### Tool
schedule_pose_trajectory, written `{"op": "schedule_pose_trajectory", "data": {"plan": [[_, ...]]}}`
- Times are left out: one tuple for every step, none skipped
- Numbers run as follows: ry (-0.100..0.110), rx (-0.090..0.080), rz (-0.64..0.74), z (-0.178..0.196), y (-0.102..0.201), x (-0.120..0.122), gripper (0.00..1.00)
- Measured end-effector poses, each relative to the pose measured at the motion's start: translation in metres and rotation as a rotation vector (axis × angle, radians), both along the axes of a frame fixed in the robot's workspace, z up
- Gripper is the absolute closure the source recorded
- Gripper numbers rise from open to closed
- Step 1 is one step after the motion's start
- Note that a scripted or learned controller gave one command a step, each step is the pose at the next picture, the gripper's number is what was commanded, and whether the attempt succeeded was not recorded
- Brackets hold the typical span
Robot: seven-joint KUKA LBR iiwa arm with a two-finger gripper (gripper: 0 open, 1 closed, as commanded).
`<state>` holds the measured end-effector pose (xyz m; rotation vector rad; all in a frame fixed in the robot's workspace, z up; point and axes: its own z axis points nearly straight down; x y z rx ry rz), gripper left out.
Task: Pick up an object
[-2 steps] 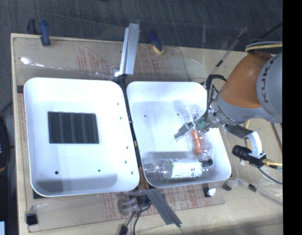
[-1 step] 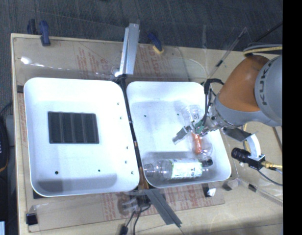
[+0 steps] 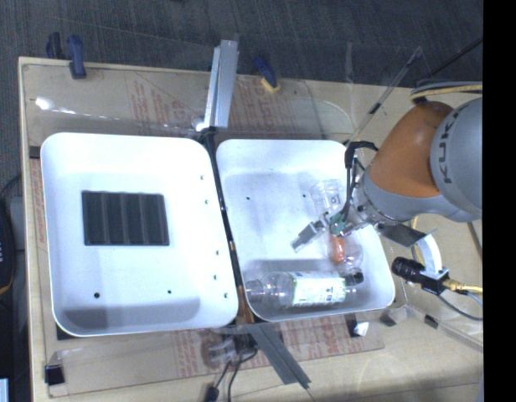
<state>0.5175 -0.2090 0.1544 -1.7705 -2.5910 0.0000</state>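
My gripper [image 3: 318, 229] hangs low over the middle of the right bin [image 3: 266, 174], reaching in from the right. Just right of it and below lies a small clear bottle with orange contents [image 3: 340, 249], close to the gripper; contact cannot be judged. A crumpled clear plastic piece [image 3: 325, 194] sits just behind the gripper. Along the bin's front wall a large clear bottle with a white and green label [image 3: 301, 290] lies on its side. Nothing can be seen between the fingers.
The left bin [image 3: 65, 166] holds a flat black ribbed rectangle [image 3: 125, 218] near its middle. A grey metal bar [image 3: 221, 82] stands up behind the seam between the bins. Blue clamps [image 3: 74, 53] grip the bench's back edge.
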Motion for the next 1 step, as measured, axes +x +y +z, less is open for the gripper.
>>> {"op": "schedule_pose_trajectory", "data": {"plan": [[-0.003,-0.002,-0.005,0.0097,-0.0011,-0.0026,0.00]]}}
